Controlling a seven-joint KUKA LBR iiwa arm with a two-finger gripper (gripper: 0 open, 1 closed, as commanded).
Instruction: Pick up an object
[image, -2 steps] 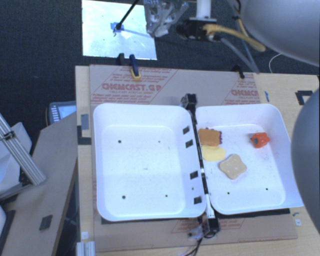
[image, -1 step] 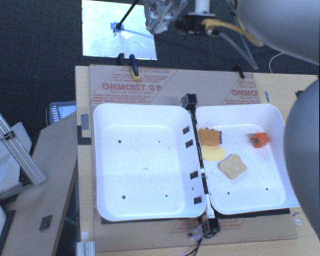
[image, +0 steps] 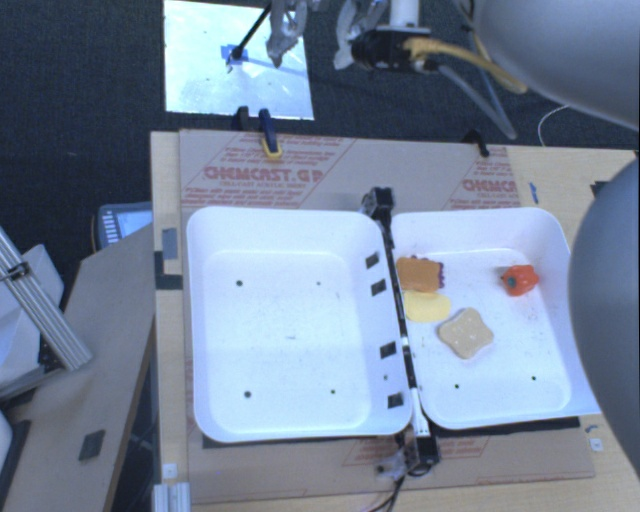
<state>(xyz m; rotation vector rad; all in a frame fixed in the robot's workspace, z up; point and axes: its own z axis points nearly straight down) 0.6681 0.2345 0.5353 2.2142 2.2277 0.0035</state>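
The right bin (image: 545, 235) holds several small objects. A brown-orange piece with a purple edge (image: 420, 274) lies by the divider, with a flat yellow slice (image: 428, 307) just below it. A tan toast-shaped piece (image: 465, 333) lies nearer the front, and a red-orange item (image: 518, 280) sits toward the right wall. My gripper (image: 315, 40) hangs high at the top of the view, beyond the bins' far edge and well apart from all the objects. Its two fingers stand apart and open, with nothing between them.
The left bin (image: 200, 300) stands beside the right one, joined along a clipped divider (image: 390, 320). The grey arm (image: 600, 300) covers the right edge and upper right corner. A shiny plate (image: 215, 70) lies behind the bench. A metal rail (image: 40, 310) is at left.
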